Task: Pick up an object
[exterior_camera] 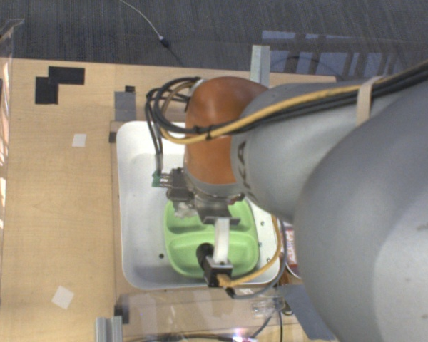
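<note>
A light green moulded plastic object [180, 246] lies in the front half of the left white bin [139, 212]. My gripper [203, 214] hangs straight over the green object's far part, low in the bin. The orange band and the grey wrist cover it from above. Whether it touches the green object I cannot tell.
The grey arm reaches in from the right and hides nearly all of the right bin. A sliver of a red and white packet [288, 251] shows there beside the arm. The left bin's floor is bare white left of the green object. Wooden bench surrounds the bins.
</note>
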Tool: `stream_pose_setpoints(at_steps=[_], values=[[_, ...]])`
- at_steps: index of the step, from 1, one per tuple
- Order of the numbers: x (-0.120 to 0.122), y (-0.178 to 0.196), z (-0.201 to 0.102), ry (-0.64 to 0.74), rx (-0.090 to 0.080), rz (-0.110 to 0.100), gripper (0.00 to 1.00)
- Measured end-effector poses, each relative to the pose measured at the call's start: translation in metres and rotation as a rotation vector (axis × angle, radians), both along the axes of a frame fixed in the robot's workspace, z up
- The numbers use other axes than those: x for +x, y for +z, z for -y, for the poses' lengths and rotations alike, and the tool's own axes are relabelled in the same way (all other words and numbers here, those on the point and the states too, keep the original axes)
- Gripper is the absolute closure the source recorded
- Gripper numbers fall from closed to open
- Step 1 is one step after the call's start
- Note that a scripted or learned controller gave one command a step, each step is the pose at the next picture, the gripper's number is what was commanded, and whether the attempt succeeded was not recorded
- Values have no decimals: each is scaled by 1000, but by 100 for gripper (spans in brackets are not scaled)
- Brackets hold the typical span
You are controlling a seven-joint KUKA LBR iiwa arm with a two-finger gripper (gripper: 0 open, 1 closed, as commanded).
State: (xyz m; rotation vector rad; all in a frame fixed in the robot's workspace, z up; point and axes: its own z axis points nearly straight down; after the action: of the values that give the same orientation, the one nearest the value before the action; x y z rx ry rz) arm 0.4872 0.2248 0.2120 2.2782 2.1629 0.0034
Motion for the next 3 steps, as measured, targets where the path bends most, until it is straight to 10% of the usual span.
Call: stream_pose_setpoints(at_steps=[1, 3], values=[[-1, -3, -10, -332, 0, -2, 100], [0, 0, 2, 360, -1, 0, 100]])
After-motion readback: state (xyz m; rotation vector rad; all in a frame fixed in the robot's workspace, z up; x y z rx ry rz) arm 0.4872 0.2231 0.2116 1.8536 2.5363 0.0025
